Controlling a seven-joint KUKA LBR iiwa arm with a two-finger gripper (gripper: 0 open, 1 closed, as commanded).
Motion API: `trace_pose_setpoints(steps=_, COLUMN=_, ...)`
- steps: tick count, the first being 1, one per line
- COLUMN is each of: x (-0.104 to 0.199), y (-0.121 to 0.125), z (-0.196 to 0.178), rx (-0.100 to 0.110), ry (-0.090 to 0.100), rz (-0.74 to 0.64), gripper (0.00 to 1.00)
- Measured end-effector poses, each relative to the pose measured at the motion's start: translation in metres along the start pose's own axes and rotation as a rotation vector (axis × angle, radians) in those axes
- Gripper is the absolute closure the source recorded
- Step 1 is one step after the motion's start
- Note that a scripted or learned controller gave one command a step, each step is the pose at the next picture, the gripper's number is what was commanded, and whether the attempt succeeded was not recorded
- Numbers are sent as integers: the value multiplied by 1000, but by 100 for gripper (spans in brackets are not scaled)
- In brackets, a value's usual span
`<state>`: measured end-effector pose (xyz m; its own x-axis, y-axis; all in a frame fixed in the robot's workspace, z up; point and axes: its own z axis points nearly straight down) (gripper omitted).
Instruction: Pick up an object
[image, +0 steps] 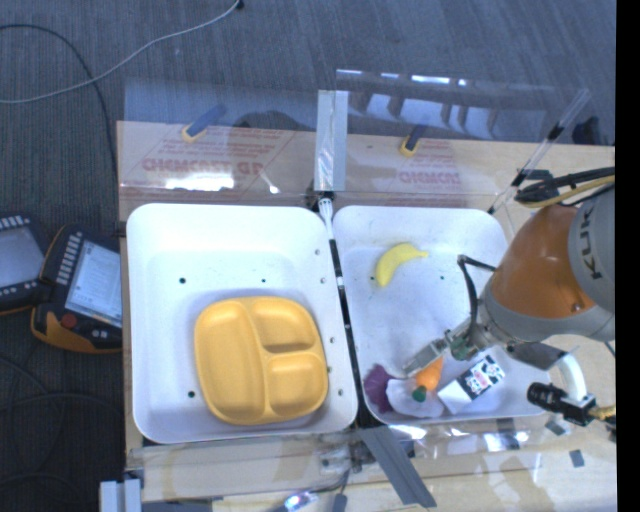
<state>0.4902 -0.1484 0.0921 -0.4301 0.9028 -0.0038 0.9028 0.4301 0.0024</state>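
In the right bin lie a yellow banana near the back left, an orange carrot near the front, a purple item at the front left, and a small white box with black markings. My gripper is low over the front of this bin, just above the carrot and beside the white box. The grey arm with its orange band hides the bin's right side. Whether the carrot is held cannot be made out.
The left bin holds a yellow divided tray. A raised divider separates the two bins. A clear panel stands behind them. A teach pendant lies on the floor at the left.
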Motion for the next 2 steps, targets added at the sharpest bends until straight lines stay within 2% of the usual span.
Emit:
trace_pose_setpoints(steps=1, x=1, y=2, z=-9, rx=-2, ry=4, rz=0, gripper=100)
trace_pose_setpoints(steps=2, x=39, y=84, z=-139, rx=6, ry=3, rz=105, gripper=100)
